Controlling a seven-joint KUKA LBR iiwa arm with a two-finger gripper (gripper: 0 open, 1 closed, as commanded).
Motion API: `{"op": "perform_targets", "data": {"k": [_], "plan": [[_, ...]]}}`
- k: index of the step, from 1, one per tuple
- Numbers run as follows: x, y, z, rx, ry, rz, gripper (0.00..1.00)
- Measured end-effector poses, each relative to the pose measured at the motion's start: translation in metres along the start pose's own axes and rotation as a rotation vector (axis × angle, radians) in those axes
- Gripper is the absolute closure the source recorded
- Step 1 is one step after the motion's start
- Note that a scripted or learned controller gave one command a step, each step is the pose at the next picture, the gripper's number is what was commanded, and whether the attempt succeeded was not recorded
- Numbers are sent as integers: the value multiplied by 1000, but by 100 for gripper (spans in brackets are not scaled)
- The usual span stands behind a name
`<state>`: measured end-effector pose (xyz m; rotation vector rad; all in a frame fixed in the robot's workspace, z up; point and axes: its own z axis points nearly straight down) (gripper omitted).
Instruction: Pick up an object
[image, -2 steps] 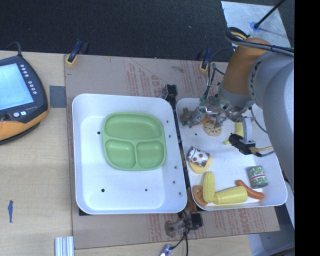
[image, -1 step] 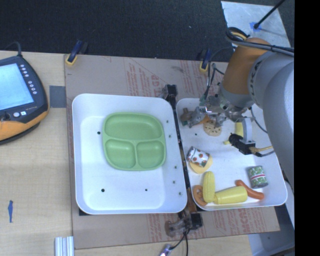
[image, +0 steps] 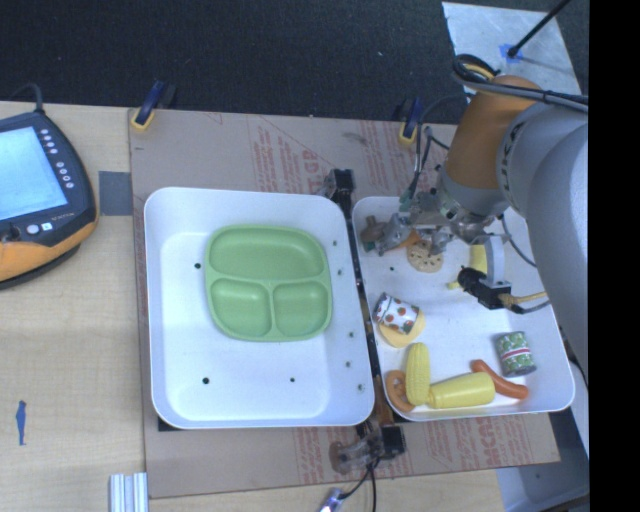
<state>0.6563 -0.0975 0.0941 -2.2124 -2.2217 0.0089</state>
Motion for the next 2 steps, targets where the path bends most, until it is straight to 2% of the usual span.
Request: {"op": "perform_targets", "data": {"k": [2], "plan": [[3, 0, 0, 2, -2, 1, 0]]}}
